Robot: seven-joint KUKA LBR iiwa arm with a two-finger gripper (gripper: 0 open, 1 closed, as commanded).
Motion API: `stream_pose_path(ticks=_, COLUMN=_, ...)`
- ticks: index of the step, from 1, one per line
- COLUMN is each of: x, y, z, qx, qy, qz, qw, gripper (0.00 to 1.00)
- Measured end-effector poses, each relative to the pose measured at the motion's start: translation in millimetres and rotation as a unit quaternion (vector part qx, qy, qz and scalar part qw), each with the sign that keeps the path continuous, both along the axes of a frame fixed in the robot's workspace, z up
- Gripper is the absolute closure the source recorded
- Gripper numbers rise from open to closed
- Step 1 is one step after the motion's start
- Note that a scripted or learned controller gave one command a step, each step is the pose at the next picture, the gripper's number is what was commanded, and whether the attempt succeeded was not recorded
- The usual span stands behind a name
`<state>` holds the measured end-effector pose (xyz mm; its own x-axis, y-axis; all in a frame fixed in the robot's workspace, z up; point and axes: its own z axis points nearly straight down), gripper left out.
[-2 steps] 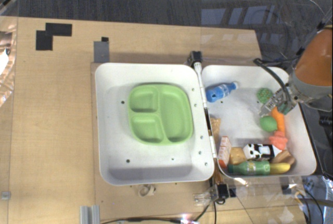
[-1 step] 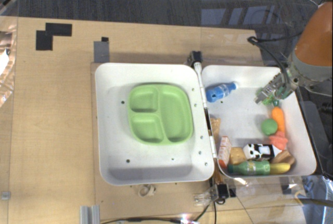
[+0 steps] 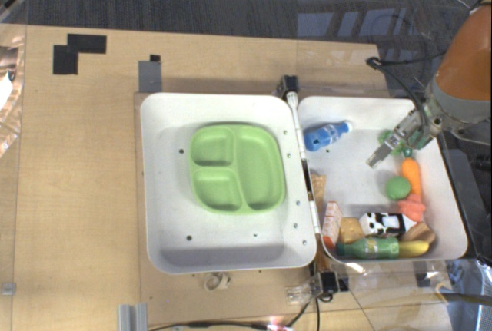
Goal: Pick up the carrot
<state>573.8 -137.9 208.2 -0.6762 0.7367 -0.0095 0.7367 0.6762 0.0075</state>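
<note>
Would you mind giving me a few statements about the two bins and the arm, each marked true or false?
1. The green plate lies in the left bin. True.
2. The carrot lies on the green plate. False: it lies in the right bin.
3. The end effector is above the right bin. True.
4. The blue bottle stands upright. False: it lies on its side.

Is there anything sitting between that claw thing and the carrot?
In the camera view, nothing. The gripper hangs just up and left of the carrot, with bare white bin floor between them; the green ball lies below that stretch.
</note>
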Motion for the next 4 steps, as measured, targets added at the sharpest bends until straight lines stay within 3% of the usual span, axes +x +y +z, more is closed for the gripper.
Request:
stream_pose_path(ticks=1, x=32.8, y=-64.4, z=-109.4, qx=-0.0026, qy=-0.007, qz=0.022, qw=0.9997, gripper=0.00)
stream_pose_path(ticks=2, x=9.2, y=-66.9, z=-109.9, qx=-0.0036, qy=-0.013, qz=0.036, qw=0.9993, gripper=0.00)
stream_pose_path(ticks=3, x=10.0, y=-62.1, z=-110.4, qx=0.0039, qy=-0.013, qz=-0.150, qw=0.9886, gripper=0.00)
stream_pose_path(ticks=4, x=14.8, y=-64.8, z=-94.9, qx=-0.0009, qy=-0.022, qz=-0.147, qw=0.9888, gripper=1.00)
